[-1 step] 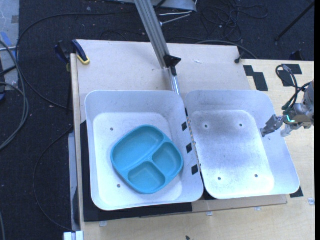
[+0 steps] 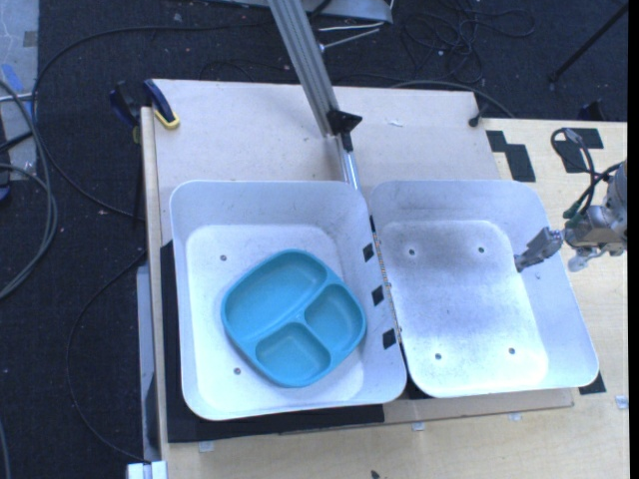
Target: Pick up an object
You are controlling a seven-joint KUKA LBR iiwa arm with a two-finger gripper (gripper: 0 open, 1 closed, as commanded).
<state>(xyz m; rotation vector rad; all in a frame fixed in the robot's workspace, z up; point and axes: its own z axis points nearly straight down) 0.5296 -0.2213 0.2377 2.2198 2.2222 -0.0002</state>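
Observation:
A blue plate [image 2: 292, 315] with three compartments lies flat in the left white bin [image 2: 200, 218], slightly right of that bin's middle. My gripper [image 2: 551, 258] hangs over the right rim of the right white bin [image 2: 469, 297], far from the plate. Its two fingers stand apart with nothing between them, and the darker finger [image 2: 534, 248] points in toward the bin floor.
A slanted metal pole [image 2: 305, 53] rises from behind the seam between the two bins. The bins rest on a tan bench [image 2: 250, 128]. Cables trail across the dark floor to the left and behind. A yellow-tipped clamp [image 2: 160, 108] grips the bench's far left corner.

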